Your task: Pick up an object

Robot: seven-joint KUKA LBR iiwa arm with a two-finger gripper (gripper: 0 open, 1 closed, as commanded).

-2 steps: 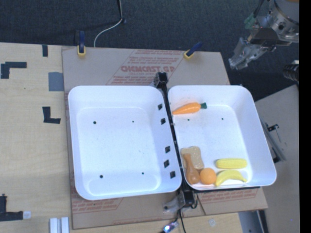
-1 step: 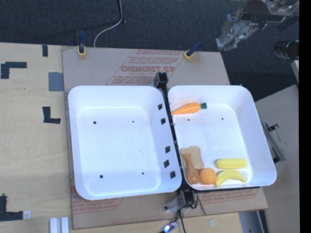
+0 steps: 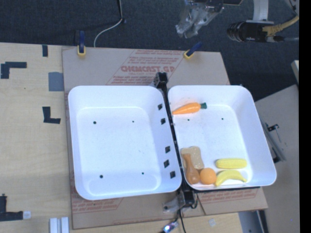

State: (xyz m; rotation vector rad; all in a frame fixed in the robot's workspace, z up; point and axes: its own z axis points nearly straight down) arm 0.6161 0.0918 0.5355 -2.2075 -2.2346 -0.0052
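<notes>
- Right bin (image 3: 252, 106): its middle floor lies bare, open from above.
- A carrot (image 3: 187, 108) lies at that bin's far left, close beside the divider (image 3: 166, 125).
- Along that bin's near wall, a tan block (image 3: 192, 155), a brown piece (image 3: 191, 173), an orange (image 3: 208, 176), corn (image 3: 231, 163) and a banana (image 3: 230, 177) crowd together, touching or nearly so.
- The gripper (image 3: 190, 23) hangs beyond the bin's far rim, over the dark floor.

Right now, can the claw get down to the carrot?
Probably yes. The claw hangs above the bench beyond the bins, and the carrot lies alone at the right bin's far end, nothing on top of it.
</notes>
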